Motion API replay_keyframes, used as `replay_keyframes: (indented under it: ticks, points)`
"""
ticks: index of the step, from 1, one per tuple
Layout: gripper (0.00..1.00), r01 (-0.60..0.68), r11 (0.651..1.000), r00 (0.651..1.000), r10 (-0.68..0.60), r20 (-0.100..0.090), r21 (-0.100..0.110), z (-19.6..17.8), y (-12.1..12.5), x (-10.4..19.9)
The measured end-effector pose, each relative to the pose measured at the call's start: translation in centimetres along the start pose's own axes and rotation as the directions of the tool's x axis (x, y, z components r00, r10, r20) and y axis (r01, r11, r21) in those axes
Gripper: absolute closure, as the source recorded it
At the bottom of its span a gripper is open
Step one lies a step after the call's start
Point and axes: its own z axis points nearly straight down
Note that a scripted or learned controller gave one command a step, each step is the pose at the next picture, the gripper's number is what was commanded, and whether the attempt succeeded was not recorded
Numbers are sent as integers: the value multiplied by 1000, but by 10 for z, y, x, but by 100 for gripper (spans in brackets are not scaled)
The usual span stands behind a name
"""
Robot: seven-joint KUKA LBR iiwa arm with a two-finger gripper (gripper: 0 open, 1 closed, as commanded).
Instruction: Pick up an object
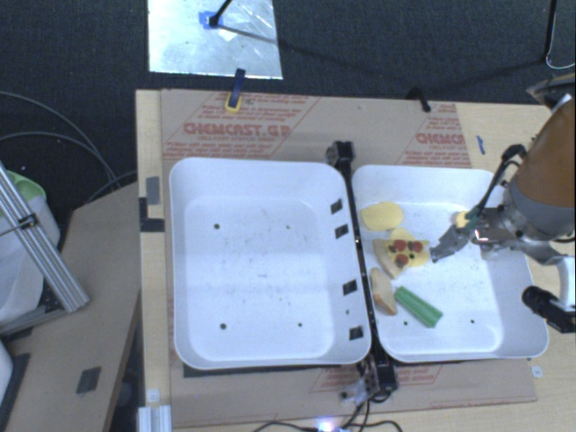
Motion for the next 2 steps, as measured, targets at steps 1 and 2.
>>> replay_keyframes:
  ticks: [1,2]
  points:
    - [0,2,1000,1000,-2,4,-8,117,77,-33]
    - [0,-3,1000,1000,3,1,-2,115,11,9]
